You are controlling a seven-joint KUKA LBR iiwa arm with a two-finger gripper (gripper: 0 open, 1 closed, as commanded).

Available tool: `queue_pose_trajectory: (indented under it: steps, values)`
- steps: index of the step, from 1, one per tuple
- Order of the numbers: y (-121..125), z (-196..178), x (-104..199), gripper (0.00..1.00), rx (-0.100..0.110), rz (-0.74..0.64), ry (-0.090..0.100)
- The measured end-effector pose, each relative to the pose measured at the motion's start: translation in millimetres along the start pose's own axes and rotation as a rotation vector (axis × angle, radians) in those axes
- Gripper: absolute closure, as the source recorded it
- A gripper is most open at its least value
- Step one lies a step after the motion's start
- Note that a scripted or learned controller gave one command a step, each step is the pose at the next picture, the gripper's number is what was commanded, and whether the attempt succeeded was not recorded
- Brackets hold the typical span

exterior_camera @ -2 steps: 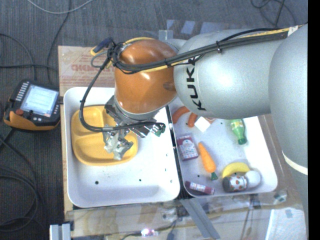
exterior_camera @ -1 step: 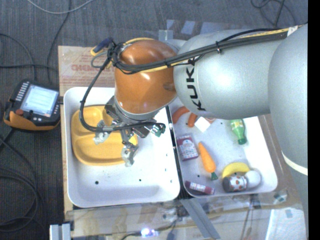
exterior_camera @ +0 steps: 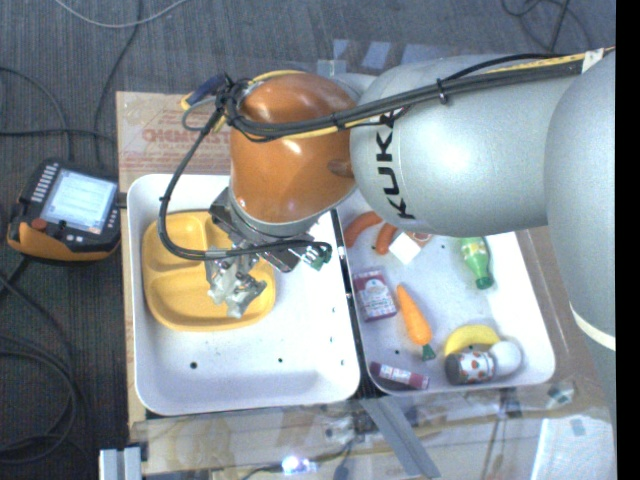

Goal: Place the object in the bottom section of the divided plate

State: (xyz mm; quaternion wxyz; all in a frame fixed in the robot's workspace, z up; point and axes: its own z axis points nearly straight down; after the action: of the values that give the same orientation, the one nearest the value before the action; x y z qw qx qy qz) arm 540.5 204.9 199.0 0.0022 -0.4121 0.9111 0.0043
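My pincer (exterior_camera: pixel 236 286) hangs low over the yellow divided plate (exterior_camera: pixel 168 280), at its near-right part, which I take to be over or at the edge of the bottom section. 1 arm, wrist pointing straight down, orange band right above. Open or closed: cannot tell, the tip is a grey metal tangle against the yellow. The object: I can't pick it out as separate from the tip. If I have it, it sits directly under me, blended with the hardware, so I won't call it held. Its long axis and which way it points: can't tell for the same reason. Why I'm placed like this, my guess: a vertical approach keeps me clear of the plate's divider ridge, which runs just left of and behind me, and lets a drop land flat in the section below. The plate lies in the left bin (exterior_camera: pixel 250 373), whose white floor spreads in front of me. 2 bins total. The right bin (exterior_camera: pixel 532 303) is well off to my right with the spare items, e.g. a carrot (exterior_camera: pixel 413 314) and a green bottle (exterior_camera: pixel 478 262), both lying apart from each other and not part of this step. Stage, my judgement: at or near release.
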Motion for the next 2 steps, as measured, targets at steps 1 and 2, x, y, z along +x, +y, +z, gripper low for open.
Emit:
queue_pose_trajectory:
  steps: [1, 2]
  values:
    - [0.9, 0.0, -0.5, 0.0, -0.002, -0.001, -0.001]
    - [1.2, -9.3, -1.5, 1.0, -0.003, 0.001, -0.005]
